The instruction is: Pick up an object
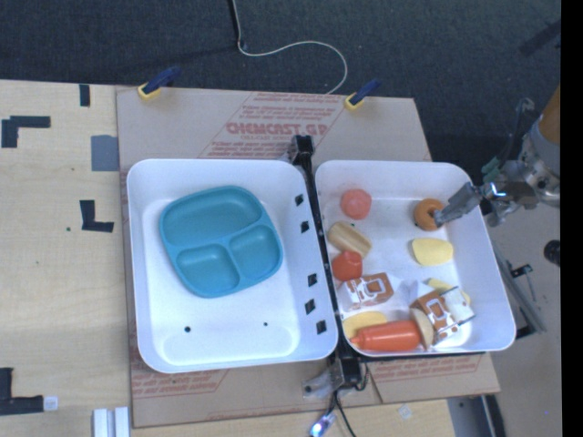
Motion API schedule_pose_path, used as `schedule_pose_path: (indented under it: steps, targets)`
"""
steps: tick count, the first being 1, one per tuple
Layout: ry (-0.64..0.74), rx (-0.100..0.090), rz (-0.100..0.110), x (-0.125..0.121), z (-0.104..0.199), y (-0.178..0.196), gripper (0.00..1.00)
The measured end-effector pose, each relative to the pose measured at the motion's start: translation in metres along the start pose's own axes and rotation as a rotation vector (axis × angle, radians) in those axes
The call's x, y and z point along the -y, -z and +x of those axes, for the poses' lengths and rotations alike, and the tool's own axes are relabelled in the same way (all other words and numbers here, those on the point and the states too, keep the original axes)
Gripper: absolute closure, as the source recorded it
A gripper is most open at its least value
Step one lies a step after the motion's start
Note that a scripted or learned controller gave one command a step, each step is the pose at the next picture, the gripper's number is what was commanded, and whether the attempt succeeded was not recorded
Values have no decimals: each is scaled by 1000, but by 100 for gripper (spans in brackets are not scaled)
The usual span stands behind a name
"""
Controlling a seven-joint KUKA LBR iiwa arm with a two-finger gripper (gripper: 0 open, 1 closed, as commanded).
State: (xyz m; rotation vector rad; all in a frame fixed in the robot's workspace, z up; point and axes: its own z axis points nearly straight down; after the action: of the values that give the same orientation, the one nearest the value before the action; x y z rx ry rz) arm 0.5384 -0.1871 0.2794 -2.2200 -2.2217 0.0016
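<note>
A: White bins, two. Left bin (146,244) has a blue divided plate (221,239). Right bin (496,271)?
B: Toy food. Gripper (453,207) at its right rim, tip touching the brown donut (426,213).
A: Holding it?
B: Can't tell, too small. Yellow piece (432,250) just below, red ball (355,202) left, orange carrot (391,337) at front

small brown donut (425,213), right bin's (492,271) far side, lying flat
</note>
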Motion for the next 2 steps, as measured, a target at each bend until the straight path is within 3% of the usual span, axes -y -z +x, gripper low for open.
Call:
schedule_pose_path:
  steps: [1,2]
  targets:
    - [6,-5,11,56,96,-60,0]
    - [2,-1,2,52,92,-47,100]
